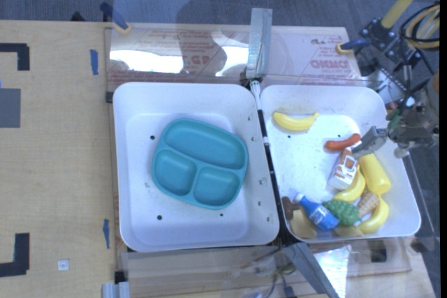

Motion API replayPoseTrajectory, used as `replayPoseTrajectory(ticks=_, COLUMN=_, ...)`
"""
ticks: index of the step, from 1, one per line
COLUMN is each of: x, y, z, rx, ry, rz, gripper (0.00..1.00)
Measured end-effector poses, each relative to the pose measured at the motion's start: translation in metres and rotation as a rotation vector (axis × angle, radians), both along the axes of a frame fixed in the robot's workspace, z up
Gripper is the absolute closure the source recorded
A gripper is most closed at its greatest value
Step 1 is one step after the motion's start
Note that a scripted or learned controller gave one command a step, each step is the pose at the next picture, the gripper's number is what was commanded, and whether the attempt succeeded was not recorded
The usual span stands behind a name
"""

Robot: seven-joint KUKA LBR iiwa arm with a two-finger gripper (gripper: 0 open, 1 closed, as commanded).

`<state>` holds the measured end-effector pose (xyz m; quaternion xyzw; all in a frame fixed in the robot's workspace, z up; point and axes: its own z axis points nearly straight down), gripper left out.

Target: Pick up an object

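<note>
Fingers of the gripper (368,141) stand apart, dark and angled down toward the left, with nothing between them. Just beyond their tips, to the left, lies the red sausage (341,144), so close that the tips look to be almost touching its right end; whether they do touch cannot be told. Its long axis runs left to right with a slight rise toward the fingers, so it lies roughly in line with the way the fingers point rather than across them. That is the relation the next move turns on, in my judgement: a closing grasp would want the jaws astride the sausage's narrow width, which seems to call for a short advance leftward and perhaps a turn of the wrist.

Just below the fingers sits a small white carton (344,169), and beside it, lower right, a yellow bottle (375,173); both are near enough to be nudged. A banana (294,121) lies farther off, up and to the left, well apart. All rest in the right bin (316,95).
</note>
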<state>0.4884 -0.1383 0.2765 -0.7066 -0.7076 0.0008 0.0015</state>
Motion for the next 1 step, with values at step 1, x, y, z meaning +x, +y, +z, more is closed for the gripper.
replayPoseTrajectory(ticks=1, x=-0.0071, y=0.0114, z=0.0984, rx=-0.003, ry=-0.007, rz=-0.175, gripper=0.0)
